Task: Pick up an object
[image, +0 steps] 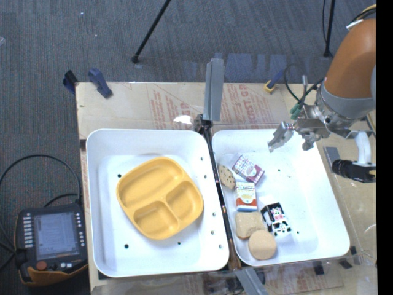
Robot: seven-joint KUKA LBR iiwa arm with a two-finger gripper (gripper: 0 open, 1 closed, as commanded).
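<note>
Two shallow white bins sit side by side on a counter [153, 103] topped with brown cardboard. The left bin [101, 165] holds a yellow plate [159, 197] with three compartments, lying flat near its middle.

The right bin [319, 195] holds a small cluster of things along its left half. Nearest the dividing wall is a cookie [226, 176], speckled and tipped against the wall. Just beside it, to the right, lies a pink carton [248, 168]. Below that is a red and white box [246, 198]. Lower still is a slice of bread [247, 224], touching a round bun [263, 245] at the bin's near edge. To the right of the bread, a black and white carton [276, 220] with a cow pattern lies flat.

The arm [350, 66], grey with an orange band, reaches in from the right. Its jaws [293, 135] hang above the far part of the right bin, well apart from the cluster, and they are spread with nothing between them. One finger [279, 137] points left and down toward the bin floor.

A dark pendant [52, 238] with a screen rests on the floor to the left of the counter. Blue clamps [98, 82] grip the counter's far left corner.
</note>
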